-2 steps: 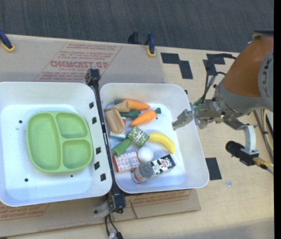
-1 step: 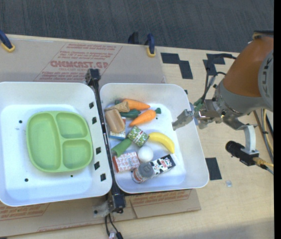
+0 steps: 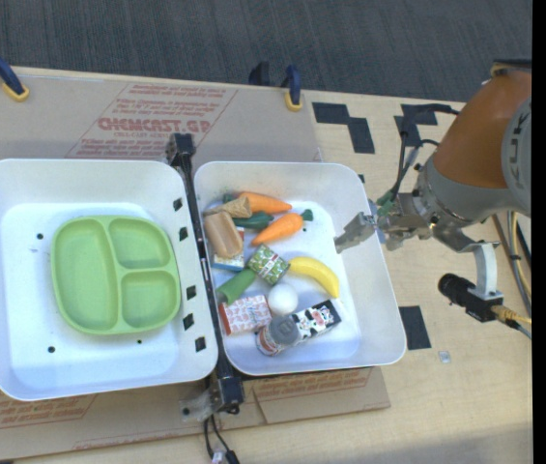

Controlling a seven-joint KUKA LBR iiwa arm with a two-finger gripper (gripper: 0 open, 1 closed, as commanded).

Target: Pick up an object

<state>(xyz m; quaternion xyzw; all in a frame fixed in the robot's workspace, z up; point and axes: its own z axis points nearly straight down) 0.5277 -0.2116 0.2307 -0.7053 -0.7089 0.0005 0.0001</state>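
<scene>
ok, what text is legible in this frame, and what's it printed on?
"CHEMCAST GP": large red print on the brown protective sheet under the bins, readable above the left bin.
Smaller red lines around that print: too blurred to read.
Red print along the sheet's lower edge: too blurred to read.
Red-and-white packet in the right bin: print too small to read.
Black-and-white carton: markings unreadable.
Green can: label unreadable.

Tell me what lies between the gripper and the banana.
In the camera view, only bare white floor of the right bin lies between the gripper, near the bin's right wall, and the banana.
</scene>
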